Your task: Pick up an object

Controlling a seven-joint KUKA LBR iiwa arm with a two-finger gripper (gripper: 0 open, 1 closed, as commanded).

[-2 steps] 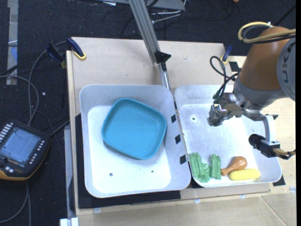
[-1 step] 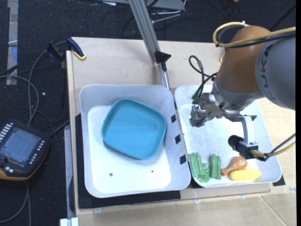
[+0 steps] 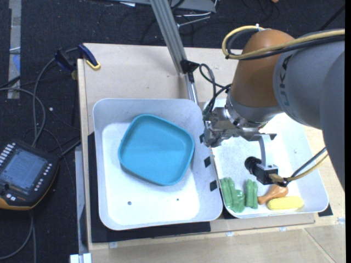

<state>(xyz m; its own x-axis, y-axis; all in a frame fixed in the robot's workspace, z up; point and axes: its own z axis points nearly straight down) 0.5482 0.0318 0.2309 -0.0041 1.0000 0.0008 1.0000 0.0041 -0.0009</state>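
The gripper (image 3: 215,133) is seen at the near-left part of the right bin (image 3: 307,147), just beside the wall shared with the left bin (image 3: 104,147), hanging under the grey arm (image 3: 307,81) and its orange band (image 3: 258,64). Whether anything is gripped cannot be told, since the tip is masked by the wrist body (only metal parts and dark clutter are made out there). In the right bin, toward its front edge, two green vegetable-like pieces (image 3: 238,193) are laid side by side, and next to them an orange piece (image 3: 271,193) touching a yellow piece (image 3: 285,203). A black fitting on a cable (image 3: 258,169) is seen just above them. In the left bin a blue square plate (image 3: 156,149) is set, slightly tilted
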